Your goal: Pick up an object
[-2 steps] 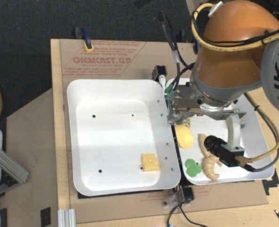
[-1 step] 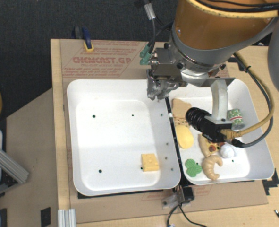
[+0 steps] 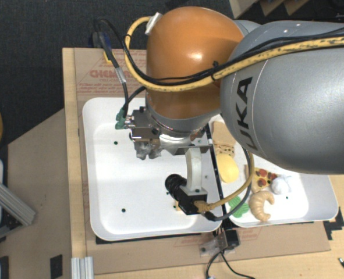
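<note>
1. Camera view, robot: the arm [image 3: 300, 97] enters from the right and covers the middle of the scene. Its orange band [image 3: 189, 57] hides the far edge of both bins.
2. Camera view, gripper: the gripper [image 3: 145, 147] projects from under the wrist above the far middle of the left bin [image 3: 119, 179]. It is seen from above and partly covered by the wrist, so it cannot be told whether it is spread or closed. No item is seen in its grasp.
3. Camera view, task items: all lie in the right bin [image 3: 311, 205], well apart from the gripper.
   - A yellow rounded item [image 3: 229, 170] lies near the divider.
   - A croissant-shaped item [image 3: 262, 204] lies at the near edge.
   - A pale tan item [image 3: 223, 133] is cut off by the arm on its far side.
   - A green item [image 3: 240, 204] is partly hidden by a cable.
   - A red-spotted item [image 3: 263, 176] and a white item [image 3: 281, 185] are too small to identify.
4. Camera view, hidden area: the far right part of the right bin lies under the arm.
</note>
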Robot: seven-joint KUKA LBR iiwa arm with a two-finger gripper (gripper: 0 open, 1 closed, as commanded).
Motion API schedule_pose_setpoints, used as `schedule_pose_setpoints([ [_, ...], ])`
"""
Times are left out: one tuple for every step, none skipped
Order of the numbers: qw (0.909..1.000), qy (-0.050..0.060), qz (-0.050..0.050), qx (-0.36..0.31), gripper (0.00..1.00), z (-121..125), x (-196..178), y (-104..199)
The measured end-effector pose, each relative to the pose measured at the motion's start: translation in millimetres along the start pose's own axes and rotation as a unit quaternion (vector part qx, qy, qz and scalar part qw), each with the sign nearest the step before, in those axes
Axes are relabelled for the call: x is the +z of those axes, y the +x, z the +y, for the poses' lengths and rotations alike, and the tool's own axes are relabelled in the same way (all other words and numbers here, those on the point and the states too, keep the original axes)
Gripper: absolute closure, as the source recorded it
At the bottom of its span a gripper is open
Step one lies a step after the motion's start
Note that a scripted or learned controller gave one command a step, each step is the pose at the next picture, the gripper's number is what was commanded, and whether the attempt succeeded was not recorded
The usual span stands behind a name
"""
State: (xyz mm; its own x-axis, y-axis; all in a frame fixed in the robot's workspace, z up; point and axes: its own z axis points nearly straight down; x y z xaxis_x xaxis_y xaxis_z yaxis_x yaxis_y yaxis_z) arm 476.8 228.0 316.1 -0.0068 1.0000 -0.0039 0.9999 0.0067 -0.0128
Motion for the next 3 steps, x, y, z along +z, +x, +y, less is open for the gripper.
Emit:
schedule_pose_setpoints([
  [0.9998,-0.016,0.007,0.002,1.00,0.5,-201.0,-4.7],
  [1.0000,0.001,-0.002,0.004,1.00,14.4,-44.9,-4.3],
  [1.0000,-0.008,0.003,0.002,1.00,1.2,-72.2,-3.5],
])
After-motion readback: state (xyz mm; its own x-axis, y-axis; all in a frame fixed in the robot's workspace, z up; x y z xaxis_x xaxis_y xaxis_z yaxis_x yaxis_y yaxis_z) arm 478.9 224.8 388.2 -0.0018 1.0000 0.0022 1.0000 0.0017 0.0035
